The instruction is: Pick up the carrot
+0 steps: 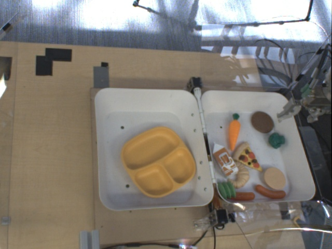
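Note:
The carrot [234, 132] is orange with a green top and lies in the right bin [295, 154], in its left part, green end toward the far side. It lies free, with nothing touching it. My gripper [305, 95] appears as a grey metal shape at the view's right edge, above the right bin's far right corner and well to the right of the carrot. Nothing is seen held in it.
Around the carrot lie a brown disc [262, 121], a green broccoli [276, 140], a pizza slice [248, 158], a small carton [224, 161], a tan round [274, 178] and two sausages [270, 192]. A yellow divided plate [158, 161] sits in the left bin [109, 139].

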`<state>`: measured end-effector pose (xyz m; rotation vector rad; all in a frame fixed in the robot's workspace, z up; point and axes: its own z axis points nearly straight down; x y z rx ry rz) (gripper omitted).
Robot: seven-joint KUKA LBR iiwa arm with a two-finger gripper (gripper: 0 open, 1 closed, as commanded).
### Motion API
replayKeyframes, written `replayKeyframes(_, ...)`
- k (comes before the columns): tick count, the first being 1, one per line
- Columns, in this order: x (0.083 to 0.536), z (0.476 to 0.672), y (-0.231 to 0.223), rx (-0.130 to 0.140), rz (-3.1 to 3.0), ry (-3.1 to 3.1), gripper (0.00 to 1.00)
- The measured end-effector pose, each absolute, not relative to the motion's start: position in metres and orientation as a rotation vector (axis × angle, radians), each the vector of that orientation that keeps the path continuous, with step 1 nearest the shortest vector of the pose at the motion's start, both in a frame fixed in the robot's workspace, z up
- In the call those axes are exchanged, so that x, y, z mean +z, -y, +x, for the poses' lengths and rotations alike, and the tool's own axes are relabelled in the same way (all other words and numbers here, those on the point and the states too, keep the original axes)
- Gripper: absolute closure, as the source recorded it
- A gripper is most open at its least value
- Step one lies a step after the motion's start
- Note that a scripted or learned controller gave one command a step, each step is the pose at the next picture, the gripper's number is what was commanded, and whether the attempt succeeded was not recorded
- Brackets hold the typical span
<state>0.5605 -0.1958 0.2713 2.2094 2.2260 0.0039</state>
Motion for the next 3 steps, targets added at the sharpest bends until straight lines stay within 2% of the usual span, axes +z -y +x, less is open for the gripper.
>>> replayKeyframes(1, 0.121, 0.657, 0.149, -0.001, 2.481, -1.935, 0.0)
replayKeyframes(2, 0.087, 0.617, 0.098, 0.008, 2.31, -2.119, 0.0)
replayKeyframes(3, 0.101, 0.621, 0.096, 0.022, 2.305, -2.117, 1.0)
